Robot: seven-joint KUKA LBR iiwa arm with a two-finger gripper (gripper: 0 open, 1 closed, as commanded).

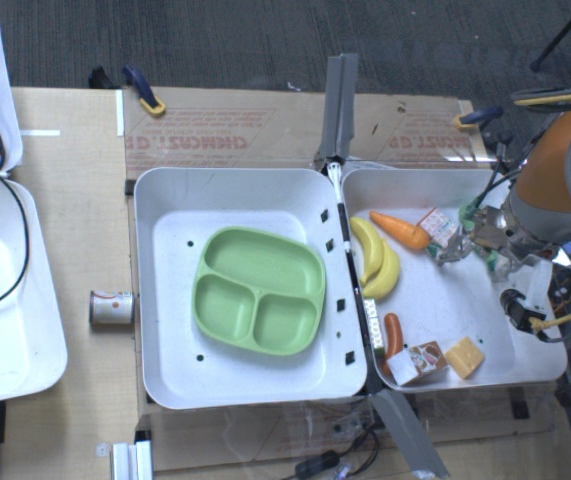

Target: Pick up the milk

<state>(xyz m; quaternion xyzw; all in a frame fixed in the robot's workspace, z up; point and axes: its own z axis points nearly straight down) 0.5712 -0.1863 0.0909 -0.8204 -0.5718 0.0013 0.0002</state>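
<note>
A small white and red carton (437, 226), which I take for the milk, lies in the right bin (525, 368) near its back, just right of the carrot's tip. My gripper (457, 248) is low in that bin, right beside the carton's lower right corner. Nothing shows held in it. The grey arm with its orange band (555, 168) comes in from the right edge.
In the right bin lie a carrot (399, 229), a banana (375, 258), a red sausage (393, 333), a brown and white carton (417, 361) and a yellow cheese wedge (464, 357). A green divided plate (259, 290) sits in the left bin (165, 218). A small can (111, 308) lies on the bench.
</note>
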